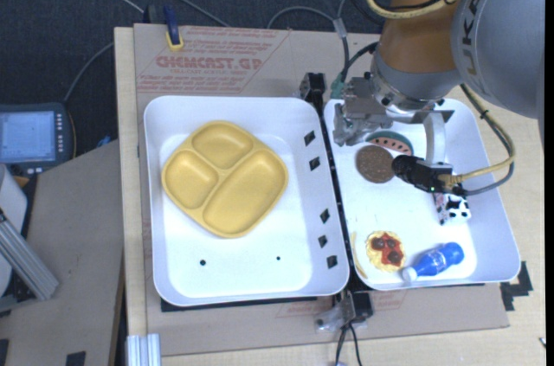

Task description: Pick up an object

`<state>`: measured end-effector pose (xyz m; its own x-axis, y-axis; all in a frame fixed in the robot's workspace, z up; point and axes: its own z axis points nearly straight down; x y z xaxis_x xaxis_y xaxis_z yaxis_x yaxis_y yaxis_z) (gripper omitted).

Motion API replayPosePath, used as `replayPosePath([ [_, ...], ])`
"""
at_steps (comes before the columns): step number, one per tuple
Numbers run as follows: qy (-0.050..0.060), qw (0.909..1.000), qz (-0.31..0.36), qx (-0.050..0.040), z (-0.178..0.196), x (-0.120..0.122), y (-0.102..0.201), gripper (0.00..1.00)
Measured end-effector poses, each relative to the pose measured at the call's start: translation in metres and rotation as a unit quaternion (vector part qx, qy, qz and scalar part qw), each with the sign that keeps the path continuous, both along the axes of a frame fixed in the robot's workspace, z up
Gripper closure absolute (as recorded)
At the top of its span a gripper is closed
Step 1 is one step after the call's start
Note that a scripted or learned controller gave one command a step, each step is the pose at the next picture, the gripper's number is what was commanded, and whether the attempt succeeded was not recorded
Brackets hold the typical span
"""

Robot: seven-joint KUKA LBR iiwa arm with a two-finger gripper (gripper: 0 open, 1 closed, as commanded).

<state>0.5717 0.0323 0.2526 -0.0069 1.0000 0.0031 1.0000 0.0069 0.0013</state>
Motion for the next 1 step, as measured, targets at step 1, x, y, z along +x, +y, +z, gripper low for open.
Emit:
replayPosePath([
  [1,0.003,1.0000,0.000,-0.0001,-0.0200,-0.0037,0.0561,1.00],
])
